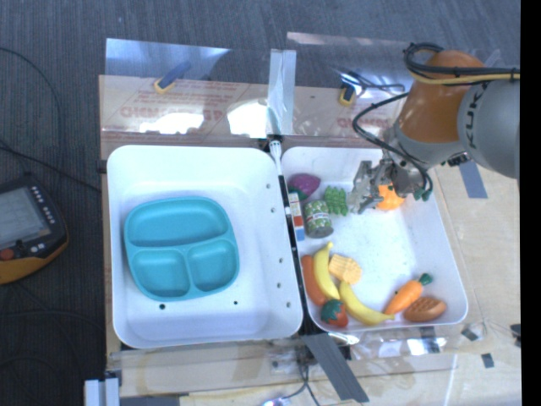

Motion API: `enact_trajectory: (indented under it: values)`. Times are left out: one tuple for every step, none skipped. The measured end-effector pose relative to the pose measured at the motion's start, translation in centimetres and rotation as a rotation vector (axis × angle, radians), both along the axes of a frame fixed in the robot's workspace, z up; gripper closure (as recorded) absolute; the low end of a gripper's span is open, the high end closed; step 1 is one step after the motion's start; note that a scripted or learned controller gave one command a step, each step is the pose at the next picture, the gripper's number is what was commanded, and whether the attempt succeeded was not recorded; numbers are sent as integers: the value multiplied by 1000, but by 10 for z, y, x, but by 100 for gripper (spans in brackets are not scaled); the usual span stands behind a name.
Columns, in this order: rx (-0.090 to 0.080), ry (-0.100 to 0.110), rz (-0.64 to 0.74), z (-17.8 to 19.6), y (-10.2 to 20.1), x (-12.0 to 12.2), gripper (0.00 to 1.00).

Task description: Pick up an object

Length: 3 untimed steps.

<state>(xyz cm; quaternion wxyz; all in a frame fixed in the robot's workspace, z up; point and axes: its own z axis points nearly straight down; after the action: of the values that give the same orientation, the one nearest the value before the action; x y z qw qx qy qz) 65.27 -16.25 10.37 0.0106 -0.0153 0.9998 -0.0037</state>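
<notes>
The small orange toy sits at the far right of the right bin, glossy moulded plastic, touching my gripper. Whether my fingers are open or closed on it I cannot tell (they blur into the toy). I judge I'm at the grasp itself; next comes a firm squeeze, then a straight lift. Left of me lie a knobbly green vegetable and a smooth purple one. Nearer, a curved banana, a carrot. The left bin holds a teal divided tray.
</notes>
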Motion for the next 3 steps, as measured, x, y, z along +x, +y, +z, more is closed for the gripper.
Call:
enact_trajectory:
  values:
    - [6, 9, 17, 78, 53, -3, 100]
    - [3, 12, 51, -6, 57, -33, 100]
    - [9, 20, -220, -8, 22, -52, 100]
